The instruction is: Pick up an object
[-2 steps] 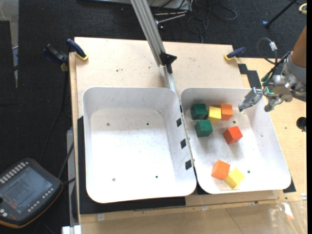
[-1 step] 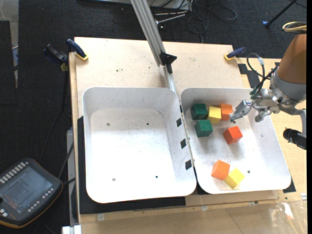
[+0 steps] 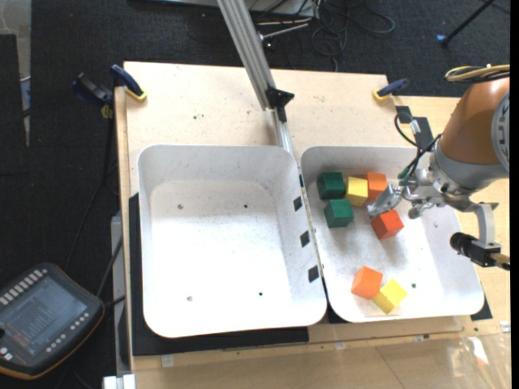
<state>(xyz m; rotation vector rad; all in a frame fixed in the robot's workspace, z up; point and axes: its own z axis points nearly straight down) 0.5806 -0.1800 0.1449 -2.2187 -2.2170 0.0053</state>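
- Wooden bench (image 3: pixel 211 104) on dark carpet; two white bins, left bin (image 3: pixel 162 241), right bin (image 3: pixel 454 286) holding all the blocks
- arm (image 3: pixel 478 132) coming over the right bin's right edge
- gripper (image 3: pixel 388 203) beside the red block (image 3: pixel 388 224) mid-bin; can't tell how the jaws are set
- green, yellow and orange blocks at the far-left corner; an orange and a yellow near the front edge

A wooden bench top (image 3: pixel 211 104) bears two clamps with yellow jaws, one at its far left corner (image 3: pixel 127 81) and one at its far right (image 3: pixel 389 89). A slanted aluminium bar (image 3: pixel 243 35) crosses the far side, cables (image 3: pixel 340 23) lie on the dark floor beyond, and a handheld control pendant (image 3: pixel 40 318) sits at near left.
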